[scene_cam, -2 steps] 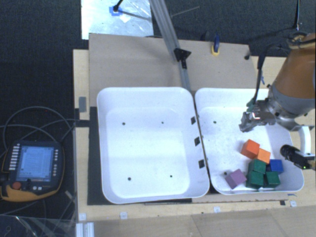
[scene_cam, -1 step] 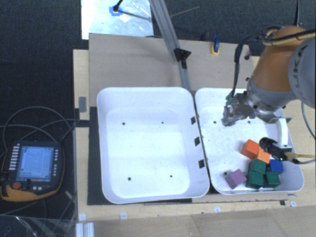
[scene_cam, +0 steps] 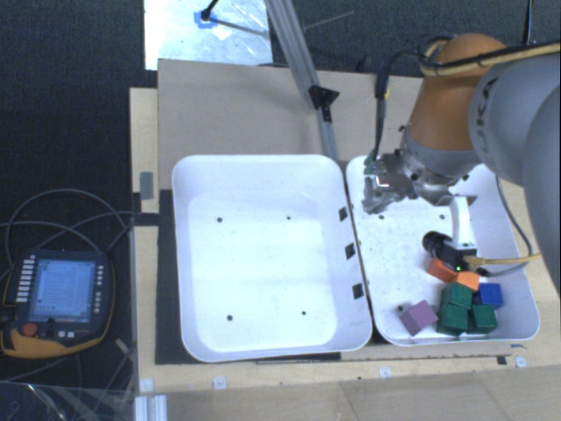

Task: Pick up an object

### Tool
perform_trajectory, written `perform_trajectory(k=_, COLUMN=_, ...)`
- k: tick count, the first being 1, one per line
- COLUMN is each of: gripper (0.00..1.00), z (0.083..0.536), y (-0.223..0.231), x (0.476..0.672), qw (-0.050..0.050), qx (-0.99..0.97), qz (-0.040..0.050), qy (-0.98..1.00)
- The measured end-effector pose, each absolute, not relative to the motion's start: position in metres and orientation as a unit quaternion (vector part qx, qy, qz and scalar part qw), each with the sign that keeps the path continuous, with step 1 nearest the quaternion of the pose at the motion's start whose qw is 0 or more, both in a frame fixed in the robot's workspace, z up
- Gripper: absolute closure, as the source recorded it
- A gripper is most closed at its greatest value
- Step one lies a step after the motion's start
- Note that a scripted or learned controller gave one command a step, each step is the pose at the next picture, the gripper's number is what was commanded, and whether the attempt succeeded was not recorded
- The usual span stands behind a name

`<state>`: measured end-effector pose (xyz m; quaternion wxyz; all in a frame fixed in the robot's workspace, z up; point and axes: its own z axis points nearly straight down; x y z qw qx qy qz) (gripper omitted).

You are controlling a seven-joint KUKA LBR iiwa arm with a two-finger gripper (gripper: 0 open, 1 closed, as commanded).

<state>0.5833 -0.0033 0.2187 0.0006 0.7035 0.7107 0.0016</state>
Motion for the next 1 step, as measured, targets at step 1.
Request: perform_trajectory(k=1, gripper=1.00, z=0.2314, y=0.0537, x=0.6050, qw=0.001, qx=0.703, qz=0.0027, qy=0.711)
